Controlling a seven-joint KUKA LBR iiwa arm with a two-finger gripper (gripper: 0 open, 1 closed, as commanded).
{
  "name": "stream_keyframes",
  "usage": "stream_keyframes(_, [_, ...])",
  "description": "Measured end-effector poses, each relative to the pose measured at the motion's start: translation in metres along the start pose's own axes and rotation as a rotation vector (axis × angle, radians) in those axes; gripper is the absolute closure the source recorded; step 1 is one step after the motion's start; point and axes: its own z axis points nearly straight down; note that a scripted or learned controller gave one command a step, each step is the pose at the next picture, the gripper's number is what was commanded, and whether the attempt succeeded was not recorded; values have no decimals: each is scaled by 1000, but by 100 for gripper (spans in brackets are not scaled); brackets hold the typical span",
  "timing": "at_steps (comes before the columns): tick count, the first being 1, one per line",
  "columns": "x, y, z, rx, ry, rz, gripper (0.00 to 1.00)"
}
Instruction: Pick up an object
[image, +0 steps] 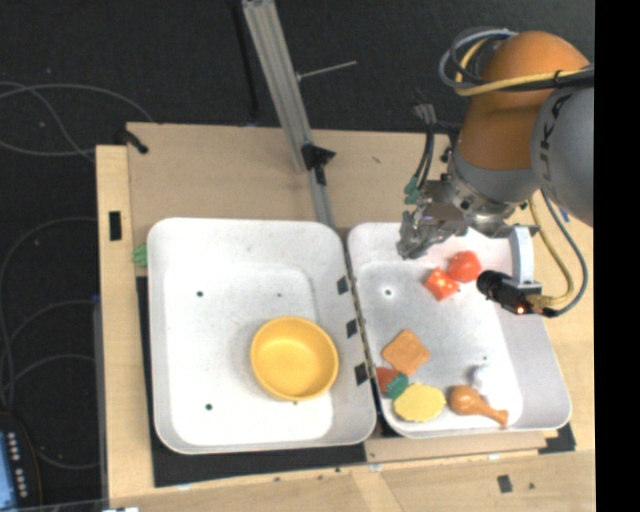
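Observation:
My gripper (418, 240) hangs over the far left part of the right bin (530, 350), below the orange band of the arm. Just right of it and nearer the camera lie two red pieces, a round one (463, 265) and a smaller blocky one (441, 284). A tan toast-like square (405, 351) lies mid-bin. Along the near edge sit a yellow disc (418, 402), a small red and green piece (391, 382), and a brown drumstick (477, 403). A yellow bowl (293, 357) stands in the left bin (200, 260).
A slanted metal rail (290, 110) rises behind the bins, ending near the divider. A black fitting with a red light (508, 290) hangs on the arm's cable over the right bin. The wooden bench (200, 170) surrounds both bins.

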Motion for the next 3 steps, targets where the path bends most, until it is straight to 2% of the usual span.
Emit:
stream_keyframes(1, [49,15,19,2,0,-3,100])
stream_keyframes(3, [127,51,26,-2,0,-3,100])
